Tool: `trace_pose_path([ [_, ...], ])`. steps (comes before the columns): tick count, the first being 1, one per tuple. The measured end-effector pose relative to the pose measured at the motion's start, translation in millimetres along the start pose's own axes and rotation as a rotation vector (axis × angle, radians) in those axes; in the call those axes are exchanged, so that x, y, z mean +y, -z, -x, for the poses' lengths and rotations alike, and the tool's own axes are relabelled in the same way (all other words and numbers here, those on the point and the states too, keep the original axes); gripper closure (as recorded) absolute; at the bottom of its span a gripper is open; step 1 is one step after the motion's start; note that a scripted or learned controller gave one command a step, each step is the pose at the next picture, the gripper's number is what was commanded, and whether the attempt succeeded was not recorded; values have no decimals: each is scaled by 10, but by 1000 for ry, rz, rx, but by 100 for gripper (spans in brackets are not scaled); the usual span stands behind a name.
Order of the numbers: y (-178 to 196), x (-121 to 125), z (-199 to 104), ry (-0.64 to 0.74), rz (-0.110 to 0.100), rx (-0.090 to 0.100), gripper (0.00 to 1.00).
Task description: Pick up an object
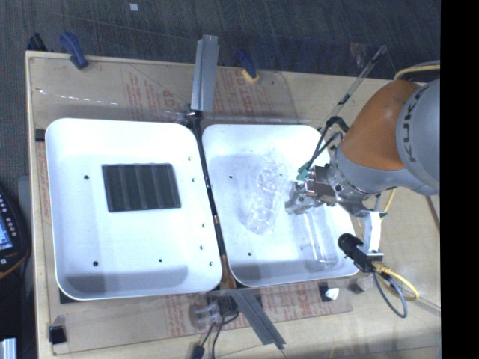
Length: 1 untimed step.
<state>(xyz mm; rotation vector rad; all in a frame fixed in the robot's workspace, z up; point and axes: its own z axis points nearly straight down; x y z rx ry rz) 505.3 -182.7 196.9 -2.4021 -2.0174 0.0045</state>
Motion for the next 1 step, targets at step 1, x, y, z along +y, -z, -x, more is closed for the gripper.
trace_pose_path([
  [1, 556, 352, 142, -41, 3, 0, 100],
])
